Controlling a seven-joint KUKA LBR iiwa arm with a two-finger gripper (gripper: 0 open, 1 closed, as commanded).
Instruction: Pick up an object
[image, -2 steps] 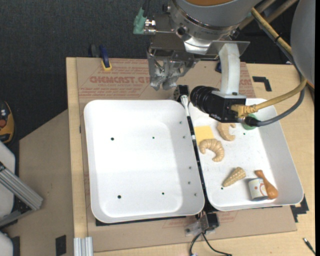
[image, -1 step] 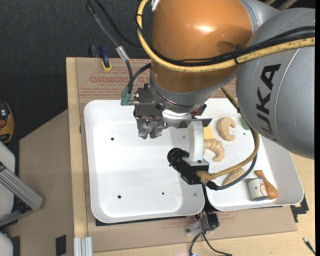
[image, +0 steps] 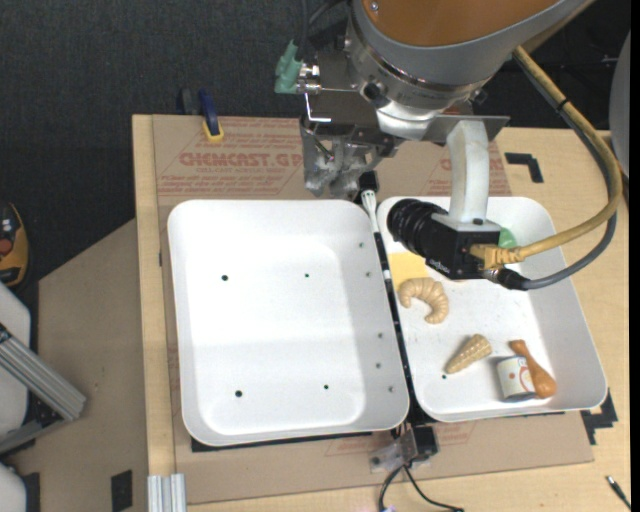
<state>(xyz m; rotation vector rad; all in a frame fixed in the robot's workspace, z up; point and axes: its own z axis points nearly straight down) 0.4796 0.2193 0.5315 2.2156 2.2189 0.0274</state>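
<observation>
As the overhead feed came up on my screen, the gripper (image: 338, 172) sat at the far edge of the two bins, over the brown cardboard sheet (image: 240, 155) just beyond the seam where they meet. I could not tell from that angle whether it was open or closed (the arm's broad grey and orange wrist hung right above it), and I saw nothing held in it.

Every object lay in the right bin (image: 565, 300), all of them nearer the camera than the gripper and off to its arm side. Closest to it was a flat yellow piece (image: 404, 266), against the seam. Just past that, and touching its edge, lay a curled toy croissant (image: 425, 298). Farther out again rested a ridged tan cone (image: 468, 353), lying on its side, and beside it a small white cup (image: 513, 379) with a red mark, touching an orange-brown piece (image: 535, 368) at the bin's near corner. A green object (image: 507, 238) peeked out from behind a black cylinder (image: 428, 233) mounted on the arm, well apart from the gripper.

The left bin (image: 270, 320) spread out on the gripper's other side, toward the camera. A blue and yellow clamp (image: 210, 120) held the cardboard's far edge on the counter, well away from the gripper.
</observation>
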